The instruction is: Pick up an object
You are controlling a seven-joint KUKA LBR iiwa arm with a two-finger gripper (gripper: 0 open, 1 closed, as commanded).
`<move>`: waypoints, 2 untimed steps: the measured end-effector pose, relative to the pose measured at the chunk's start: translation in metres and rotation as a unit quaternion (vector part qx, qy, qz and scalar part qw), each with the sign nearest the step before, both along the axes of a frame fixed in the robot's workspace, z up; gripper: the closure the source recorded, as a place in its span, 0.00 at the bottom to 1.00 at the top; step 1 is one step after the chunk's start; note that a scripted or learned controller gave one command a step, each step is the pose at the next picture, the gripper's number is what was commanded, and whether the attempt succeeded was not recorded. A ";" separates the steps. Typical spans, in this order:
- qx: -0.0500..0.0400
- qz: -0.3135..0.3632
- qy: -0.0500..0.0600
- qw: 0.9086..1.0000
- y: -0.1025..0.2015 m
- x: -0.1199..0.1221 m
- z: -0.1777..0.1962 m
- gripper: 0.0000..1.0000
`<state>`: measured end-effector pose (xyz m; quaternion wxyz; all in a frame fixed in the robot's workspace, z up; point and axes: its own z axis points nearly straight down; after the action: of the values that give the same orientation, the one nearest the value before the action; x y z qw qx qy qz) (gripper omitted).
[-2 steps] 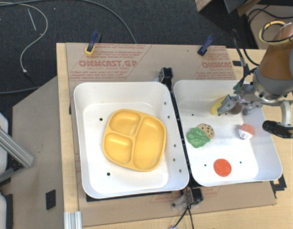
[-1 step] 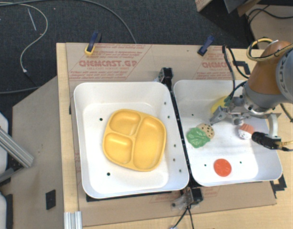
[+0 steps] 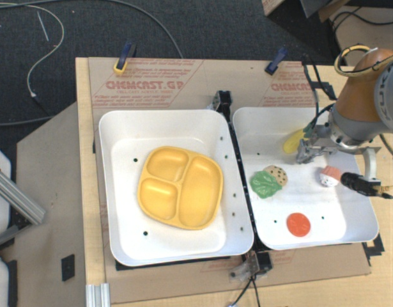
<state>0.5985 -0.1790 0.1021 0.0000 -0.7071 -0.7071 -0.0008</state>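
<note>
**Bench with two white bins, arm over the right bin**

- Left bin [image 3: 113,171]: one yellow divided plate [image 3: 181,187], three compartments, lying flat near the middle.
- Right bin [image 3: 260,126]: a yellow object [image 3: 292,143] near the far side, just beside the gripper; a green leafy piece [image 3: 265,185] touching a tan speckled cookie [image 3: 277,175]; an orange-red disc [image 3: 299,224] near the front wall; a small pink-and-white item [image 3: 329,176] toward the right.
- Gripper [image 3: 306,152]: low in the right bin, at the yellow object's right side. Whether the jaws are apart or together cannot be told.
- Arm [image 3: 362,101]: enters from the right, orange band above the wrist.
</note>
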 end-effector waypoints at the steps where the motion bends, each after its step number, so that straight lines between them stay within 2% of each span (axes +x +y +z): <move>1: -0.002 0.000 -0.002 1.000 -0.008 0.003 0.048 1.00; 2: -0.002 0.000 -0.003 1.000 -0.015 0.004 0.095 1.00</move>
<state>0.6022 -0.1943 0.1966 -0.0034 -0.7071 -0.7071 -0.0015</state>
